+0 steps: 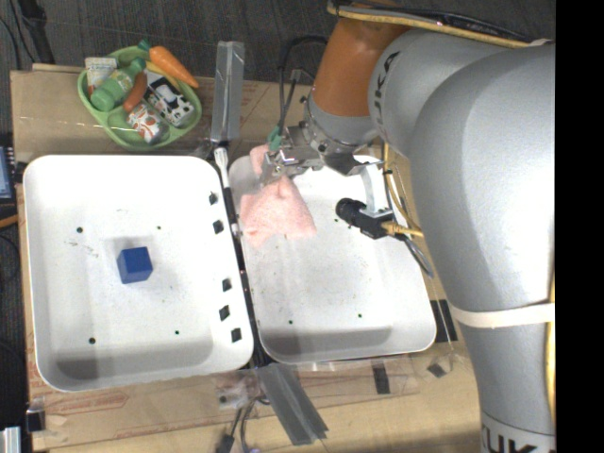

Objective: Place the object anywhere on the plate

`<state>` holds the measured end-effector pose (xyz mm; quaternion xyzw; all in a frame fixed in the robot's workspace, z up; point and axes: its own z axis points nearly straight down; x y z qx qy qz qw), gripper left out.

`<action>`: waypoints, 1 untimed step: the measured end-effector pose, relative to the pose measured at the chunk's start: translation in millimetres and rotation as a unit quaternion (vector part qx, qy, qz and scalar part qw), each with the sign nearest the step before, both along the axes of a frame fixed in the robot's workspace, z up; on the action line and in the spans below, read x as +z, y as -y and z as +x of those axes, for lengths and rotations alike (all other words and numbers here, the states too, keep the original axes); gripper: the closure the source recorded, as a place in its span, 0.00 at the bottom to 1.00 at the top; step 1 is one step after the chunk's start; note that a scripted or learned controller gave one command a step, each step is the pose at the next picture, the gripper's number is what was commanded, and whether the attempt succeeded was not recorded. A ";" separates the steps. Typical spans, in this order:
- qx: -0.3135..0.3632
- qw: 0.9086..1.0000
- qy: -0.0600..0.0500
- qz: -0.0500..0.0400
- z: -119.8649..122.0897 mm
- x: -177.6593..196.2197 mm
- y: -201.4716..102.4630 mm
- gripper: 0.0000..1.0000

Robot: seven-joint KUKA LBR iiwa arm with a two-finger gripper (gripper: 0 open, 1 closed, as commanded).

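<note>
Object: pink plate [275, 213], right bin [340, 343], far-left corner.
Blue cube [135, 263]: left bin [57, 253], well apart.
My pincer [280, 161]: above plate's far edge; spread or pressed, cannot tell.
Bearing: cube lies left of me.

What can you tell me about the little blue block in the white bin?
The small blue cube-shaped block looks solid, with flat faces and sharp edges, a lighter top and darker sides. It sits flat on the floor of the left white bin, a bit left of that bin's middle. It stands alone there, touching only the bin floor, and casts a small shadow. The grey arm's gripper is far off, over the right bin.
</note>
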<state>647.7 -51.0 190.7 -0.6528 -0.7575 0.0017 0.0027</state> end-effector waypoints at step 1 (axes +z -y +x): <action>0.006 1.000 0.001 0.000 0.1 40.8 -1.0 1.00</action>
